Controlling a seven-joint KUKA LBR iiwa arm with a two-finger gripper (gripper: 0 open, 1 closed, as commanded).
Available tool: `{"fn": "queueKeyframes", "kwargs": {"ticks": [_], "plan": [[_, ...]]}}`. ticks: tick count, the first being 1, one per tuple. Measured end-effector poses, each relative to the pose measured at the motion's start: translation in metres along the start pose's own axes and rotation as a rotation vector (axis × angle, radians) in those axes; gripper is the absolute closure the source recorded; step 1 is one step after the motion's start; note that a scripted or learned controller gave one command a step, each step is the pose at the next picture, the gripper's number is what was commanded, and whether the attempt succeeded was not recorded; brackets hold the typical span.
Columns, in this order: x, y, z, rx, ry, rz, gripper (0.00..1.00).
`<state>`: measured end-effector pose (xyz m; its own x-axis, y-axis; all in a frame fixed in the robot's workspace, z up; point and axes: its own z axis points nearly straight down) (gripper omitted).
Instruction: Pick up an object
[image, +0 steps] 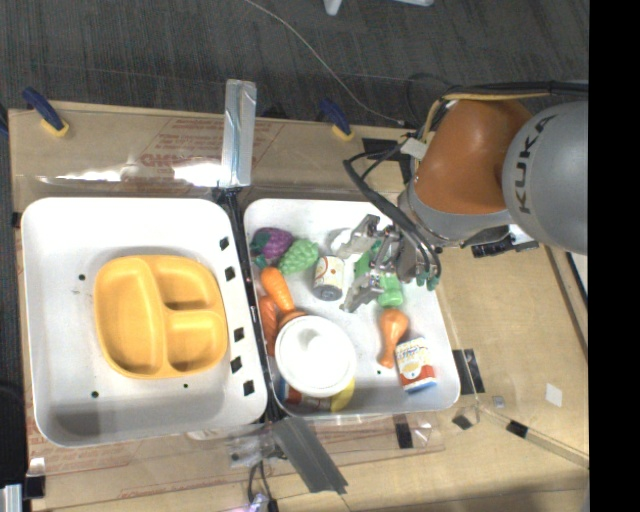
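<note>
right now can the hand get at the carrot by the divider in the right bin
Probably yes. The carrot lies uncovered on top, and the hand sits just across the same bin; the grapes and white bowl crowd it, though.

Two bins sit side by side on the bench (520, 350): the left bin (50, 300) holds a divided tray (160, 312) lying near its middle, and the right bin (440, 340) holds the smaller items. Along the right bin's far side lie a bunch of grapes (270, 243), a second grape bunch (299, 256) just to its right, and a small can (329, 277) beyond that; a carrot (276, 288) lies along the left wall, with a round lid (315, 354) near the front. A drumstick (392, 332) and a small bottle (414, 363) lie toward the front right corner, and the end effector (375, 268) reaches in from the right over the bin's far right part, beside the can.
</note>
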<state>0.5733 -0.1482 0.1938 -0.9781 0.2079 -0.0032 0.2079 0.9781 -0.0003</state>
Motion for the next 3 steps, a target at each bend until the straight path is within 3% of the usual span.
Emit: {"fn": "queueKeyframes", "kwargs": {"ticks": [1, 2, 3], "plan": [[-0.028, 0.020, 0.103, -0.001, 0.001, -0.112, 0.00], [-0.030, 0.021, 0.090, 0.000, -0.004, -0.117, 1.00], [-0.041, 0.072, -0.002, -0.001, -0.004, 0.001, 1.00]]}}
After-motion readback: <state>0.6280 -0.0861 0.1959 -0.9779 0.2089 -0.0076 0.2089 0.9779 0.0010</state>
